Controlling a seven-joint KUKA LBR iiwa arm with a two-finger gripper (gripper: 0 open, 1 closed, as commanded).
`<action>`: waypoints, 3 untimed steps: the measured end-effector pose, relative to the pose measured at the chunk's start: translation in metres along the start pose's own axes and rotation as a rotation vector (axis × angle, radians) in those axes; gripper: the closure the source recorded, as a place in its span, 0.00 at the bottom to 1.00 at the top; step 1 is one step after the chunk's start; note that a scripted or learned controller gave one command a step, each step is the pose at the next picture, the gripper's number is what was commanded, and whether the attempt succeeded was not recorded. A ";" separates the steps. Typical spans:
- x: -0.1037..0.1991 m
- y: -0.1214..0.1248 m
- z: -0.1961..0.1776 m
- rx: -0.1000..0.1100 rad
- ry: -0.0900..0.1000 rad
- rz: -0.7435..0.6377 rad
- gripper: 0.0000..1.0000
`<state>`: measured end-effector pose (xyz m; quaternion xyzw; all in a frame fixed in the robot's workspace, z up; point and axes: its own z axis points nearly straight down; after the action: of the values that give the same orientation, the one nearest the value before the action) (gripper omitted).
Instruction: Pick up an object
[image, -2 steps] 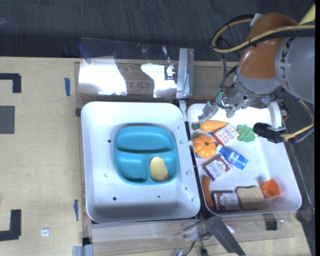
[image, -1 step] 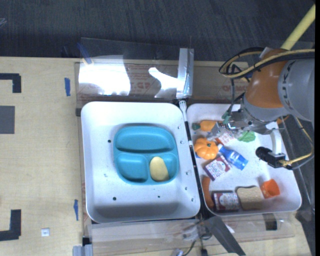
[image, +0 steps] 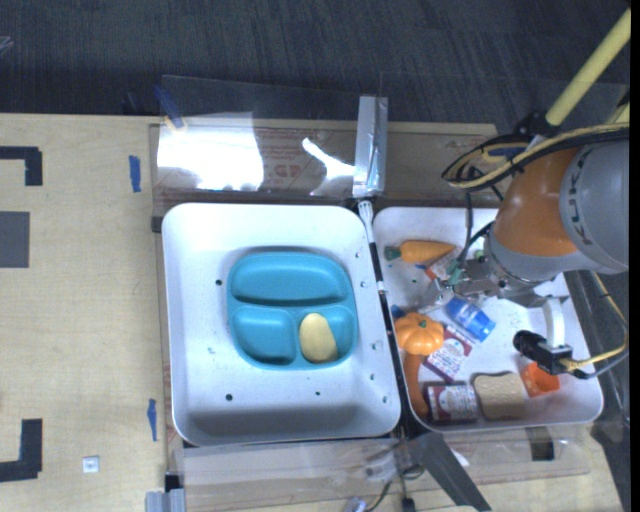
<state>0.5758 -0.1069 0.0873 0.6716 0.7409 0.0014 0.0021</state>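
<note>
Objects (image: 470, 350): glossy packets, ridged orange pumpkin, carrot | right bin (image: 590, 400) | tool (image: 462, 282): grip state unreadable

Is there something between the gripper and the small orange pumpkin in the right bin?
Nothing visible. The gripper hangs just up and right of the pumpkin, with bare bin floor between. A blue packet lies to the pumpkin's right, beside that line.

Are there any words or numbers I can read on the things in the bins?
None can be read.
Red and white packet: print too blurred.
Dark jar with a pale label: too small to read.
Blue and white packet: markings blurred.
</note>
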 end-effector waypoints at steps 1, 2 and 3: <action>-0.001 0.002 -0.012 -0.007 -0.002 0.001 1.00; 0.000 0.002 -0.012 -0.006 -0.002 0.001 0.00; 0.000 0.003 -0.022 -0.010 -0.003 0.002 1.00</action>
<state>0.5788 -0.1069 0.1096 0.6724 0.7402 0.0041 0.0063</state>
